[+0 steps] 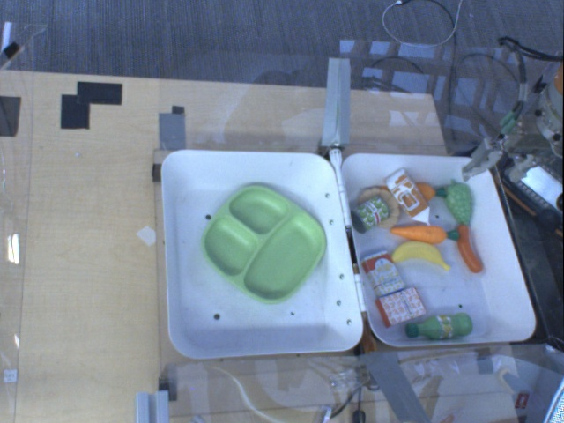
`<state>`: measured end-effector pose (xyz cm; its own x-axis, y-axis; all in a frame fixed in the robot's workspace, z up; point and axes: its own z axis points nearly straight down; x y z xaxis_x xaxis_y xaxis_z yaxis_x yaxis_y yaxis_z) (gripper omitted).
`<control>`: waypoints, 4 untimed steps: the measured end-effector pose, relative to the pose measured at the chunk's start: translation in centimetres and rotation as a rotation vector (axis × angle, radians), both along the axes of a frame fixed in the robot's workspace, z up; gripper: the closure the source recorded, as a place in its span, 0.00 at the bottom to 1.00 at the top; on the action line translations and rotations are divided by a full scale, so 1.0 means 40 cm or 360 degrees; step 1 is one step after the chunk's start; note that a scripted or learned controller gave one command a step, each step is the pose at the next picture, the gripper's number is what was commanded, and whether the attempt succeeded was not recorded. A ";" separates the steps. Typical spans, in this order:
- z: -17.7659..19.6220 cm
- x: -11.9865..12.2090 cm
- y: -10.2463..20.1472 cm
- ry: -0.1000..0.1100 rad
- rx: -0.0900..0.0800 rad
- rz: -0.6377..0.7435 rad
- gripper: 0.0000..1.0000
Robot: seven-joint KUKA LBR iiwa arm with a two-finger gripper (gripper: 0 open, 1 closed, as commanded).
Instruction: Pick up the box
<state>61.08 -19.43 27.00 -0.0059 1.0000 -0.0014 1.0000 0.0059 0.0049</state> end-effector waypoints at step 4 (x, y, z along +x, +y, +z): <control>-0.229 -0.198 0.112 0.0001 0.0005 -0.0965 0.00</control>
<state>53.15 -14.95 17.84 0.5652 0.8249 0.0016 0.8249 -0.5652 0.0035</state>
